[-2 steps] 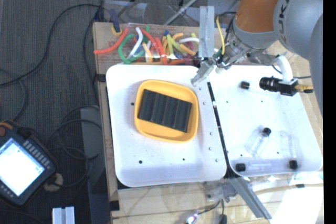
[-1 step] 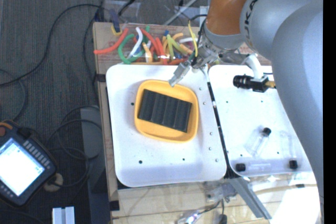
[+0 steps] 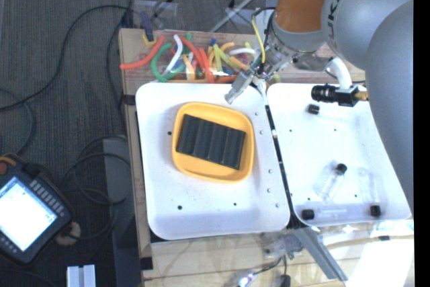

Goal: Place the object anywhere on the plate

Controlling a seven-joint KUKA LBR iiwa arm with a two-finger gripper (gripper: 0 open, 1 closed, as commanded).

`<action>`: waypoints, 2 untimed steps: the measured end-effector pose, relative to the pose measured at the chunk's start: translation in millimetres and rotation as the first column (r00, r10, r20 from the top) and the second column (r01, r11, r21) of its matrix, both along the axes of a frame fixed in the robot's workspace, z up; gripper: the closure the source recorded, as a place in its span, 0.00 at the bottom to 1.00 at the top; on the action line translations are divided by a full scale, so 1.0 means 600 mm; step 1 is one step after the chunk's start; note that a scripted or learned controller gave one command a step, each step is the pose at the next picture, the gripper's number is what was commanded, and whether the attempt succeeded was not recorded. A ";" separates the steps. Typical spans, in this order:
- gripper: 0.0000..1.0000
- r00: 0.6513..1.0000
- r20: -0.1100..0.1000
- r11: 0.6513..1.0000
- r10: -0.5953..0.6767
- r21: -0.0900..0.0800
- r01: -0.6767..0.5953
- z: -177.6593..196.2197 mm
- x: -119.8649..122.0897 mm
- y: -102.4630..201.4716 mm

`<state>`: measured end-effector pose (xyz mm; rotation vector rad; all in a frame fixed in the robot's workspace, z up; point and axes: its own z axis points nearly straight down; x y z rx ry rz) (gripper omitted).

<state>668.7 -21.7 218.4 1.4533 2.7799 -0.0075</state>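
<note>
A yellow plate (image 3: 213, 173) sits in the middle of the left bin (image 3: 201, 218). A black ribbed block (image 3: 210, 141) lies flat on it and covers most of its inside. My gripper (image 3: 243, 84) hangs over the far right corner of the left bin, near the divide between the two bins. It is above and to the right of the plate, apart from the block. I see nothing held in it.
The right bin (image 3: 349, 144) holds a small clear vial with a black cap (image 3: 331, 179) and a small black piece (image 3: 314, 108) near its far edge. Coloured tubes (image 3: 188, 57) lie in a heap behind the left bin. The arm fills the upper right.
</note>
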 end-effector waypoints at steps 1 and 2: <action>0.00 1.000 0.000 1.000 0.009 0.001 -0.009 0.013 0.000 0.064; 0.00 1.000 0.000 1.000 0.013 0.001 -0.013 0.046 0.000 0.082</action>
